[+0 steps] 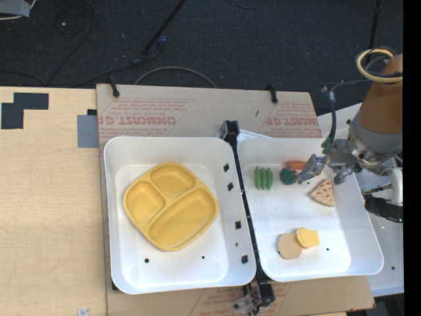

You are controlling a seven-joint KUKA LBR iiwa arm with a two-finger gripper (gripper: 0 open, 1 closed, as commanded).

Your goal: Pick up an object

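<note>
Hovering low over the far right part of the right bin (368,259): gripper (327,172), fingers apparently spread, pinching nothing. Just below it, flat on the bin floor near the right wall: pizza slice (322,193), judged the nearest thing to pick.

To do it well: centre over the slice, drop straight down, close across its narrower width. Being thin and flat, likely to slip out under the fingertips, so press right to the floor before closing. Keep off the right wall.

Crowding the gripper's left side, from left to right: green pods (263,178), dark green piece (287,176), orange piece (296,165), this last almost touching the left finger. Avoid drifting that way, or risk nudging them.

Elsewhere, left to right: yellow divided plate (171,205) in the left bin (115,242), well apart; tan disc (288,246) and yellow chunk (307,237), touching each other, near the front of the right bin, out of the way.
</note>
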